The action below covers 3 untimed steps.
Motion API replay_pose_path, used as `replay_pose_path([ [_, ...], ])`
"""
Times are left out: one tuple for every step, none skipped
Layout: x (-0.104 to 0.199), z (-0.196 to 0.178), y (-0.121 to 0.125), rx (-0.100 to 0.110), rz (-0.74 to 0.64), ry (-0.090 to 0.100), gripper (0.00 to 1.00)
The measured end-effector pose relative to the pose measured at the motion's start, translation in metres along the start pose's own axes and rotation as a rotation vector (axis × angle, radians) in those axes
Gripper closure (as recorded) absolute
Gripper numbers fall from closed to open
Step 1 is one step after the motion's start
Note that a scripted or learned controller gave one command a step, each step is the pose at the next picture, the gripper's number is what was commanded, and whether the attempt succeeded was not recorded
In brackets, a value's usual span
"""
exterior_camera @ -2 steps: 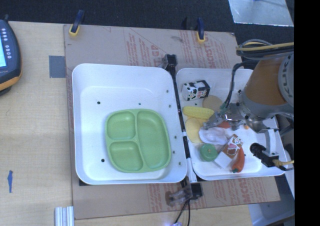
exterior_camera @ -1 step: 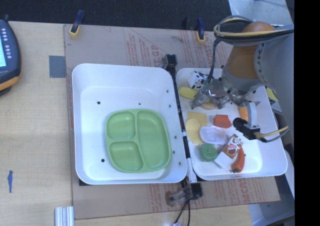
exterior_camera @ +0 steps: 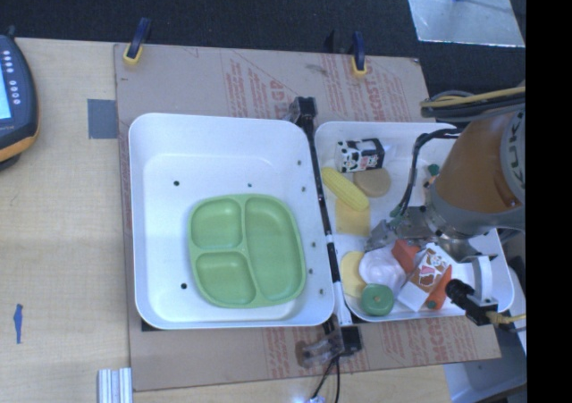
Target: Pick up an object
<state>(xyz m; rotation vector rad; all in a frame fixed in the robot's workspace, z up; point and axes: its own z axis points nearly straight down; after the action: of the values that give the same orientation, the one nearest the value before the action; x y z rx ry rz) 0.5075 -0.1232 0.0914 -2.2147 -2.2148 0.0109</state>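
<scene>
Looking left to right across the bench: a handheld pendant sits at the left edge, upper part of the frame, on the wood top. A grey tape patch lies just right of it, beside the cardboard sheet that underlies both bins. Two clamps, one with a yellow foot and one blue, pin the sheet's top edge.

Left bin, centre-left of frame: holds a green divided tray with three compartments, lying flat in the lower half of the bin.

Right bin, centre-right: crowded. Top: a black-and-white cow-pattern carton, a tan round piece just below it. A yellow corn cob lies on a slant at the bin's left side, touching a yellow block beneath it. Lower down: a pale yellow piece, a green round lid-like object, a whitish lump, and a red-orange-white box tilted at lower right.

Arm enters from the right, orange band visible, wrist over the right bin's lower half. Gripper is low among the objects near the whitish lump and the box. Claw state: cannot tell; the wrist hides it. No object is visibly lifted.
</scene>
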Motion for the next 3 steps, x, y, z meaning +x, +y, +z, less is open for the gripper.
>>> replay_pose_path([
  [0.0,-0.01,0.005,-0.006,-0.007,-0.002,1.0],
  [0.0,-0.01,0.005,-0.006,-0.007,-0.002,0.0],
  [-0.015,-0.003,0.133,-0.015,-0.009,-0.004,0.0],
])
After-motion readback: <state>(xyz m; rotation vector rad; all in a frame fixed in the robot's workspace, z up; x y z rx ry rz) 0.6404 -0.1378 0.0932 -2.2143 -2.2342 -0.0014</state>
